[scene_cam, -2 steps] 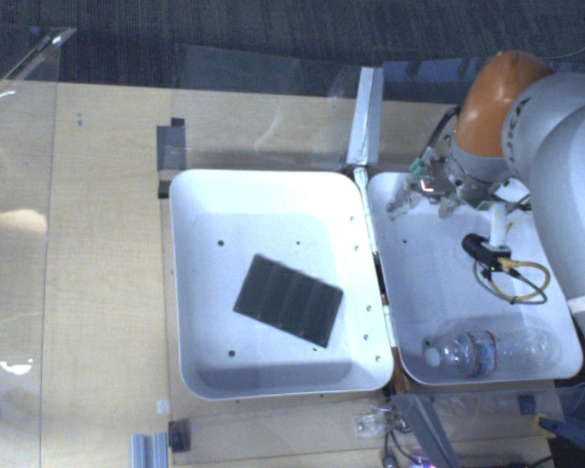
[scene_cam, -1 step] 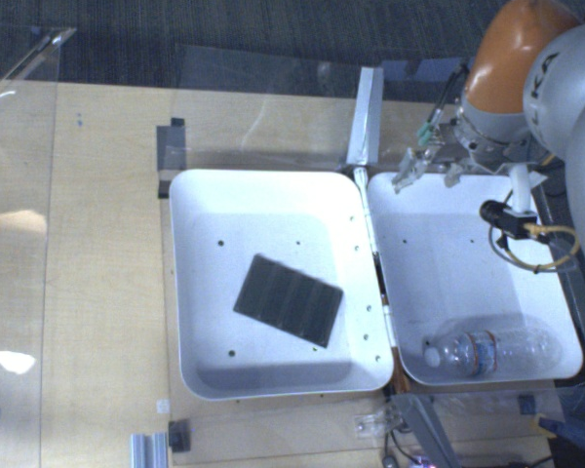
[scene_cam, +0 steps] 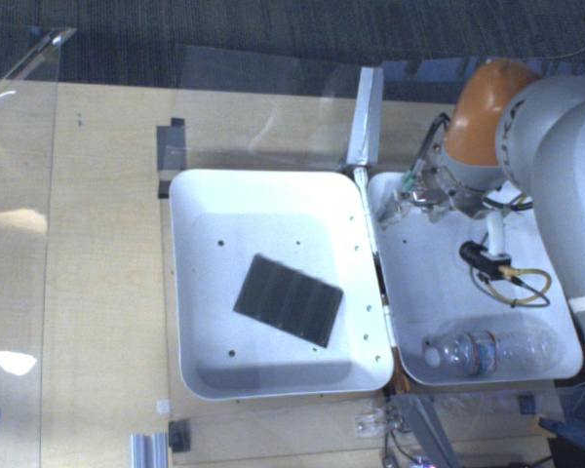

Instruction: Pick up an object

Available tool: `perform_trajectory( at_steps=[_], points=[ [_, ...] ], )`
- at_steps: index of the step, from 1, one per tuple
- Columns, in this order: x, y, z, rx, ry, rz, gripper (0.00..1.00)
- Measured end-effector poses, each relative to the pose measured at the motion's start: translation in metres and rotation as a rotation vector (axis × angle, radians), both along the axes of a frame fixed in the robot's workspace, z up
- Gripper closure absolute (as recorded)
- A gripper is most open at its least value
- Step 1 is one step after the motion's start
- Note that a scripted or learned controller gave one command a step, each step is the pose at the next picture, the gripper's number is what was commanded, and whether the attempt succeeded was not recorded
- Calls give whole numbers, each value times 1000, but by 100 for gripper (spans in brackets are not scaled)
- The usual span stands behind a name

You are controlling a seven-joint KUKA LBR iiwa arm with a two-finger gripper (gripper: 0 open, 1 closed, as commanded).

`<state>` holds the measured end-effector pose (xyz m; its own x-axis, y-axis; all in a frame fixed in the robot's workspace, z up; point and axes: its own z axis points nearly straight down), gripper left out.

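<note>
Lying well left of hand (scene_cam: 409, 203), dark pad (scene_cam: 289, 299)

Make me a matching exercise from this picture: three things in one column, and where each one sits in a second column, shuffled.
Things:
1. dark ridged pad
2. clear plastic bottle
3. gripper

Places:
A. near edge of the right bin, lying on its side
B. over the far left corner of the right bin
C. middle of the left bin, lying flat

Pairs: 1-C, 2-A, 3-B
</note>
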<state>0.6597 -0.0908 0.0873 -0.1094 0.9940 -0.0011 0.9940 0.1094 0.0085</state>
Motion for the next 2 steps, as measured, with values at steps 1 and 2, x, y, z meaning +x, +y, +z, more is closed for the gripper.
perform_trajectory(
  at_steps=[1,2],
  points=[
    [-24,2,4,1,4,-49,0],
    [-76,-30,1,4,-1,-361,0]
  ],
)
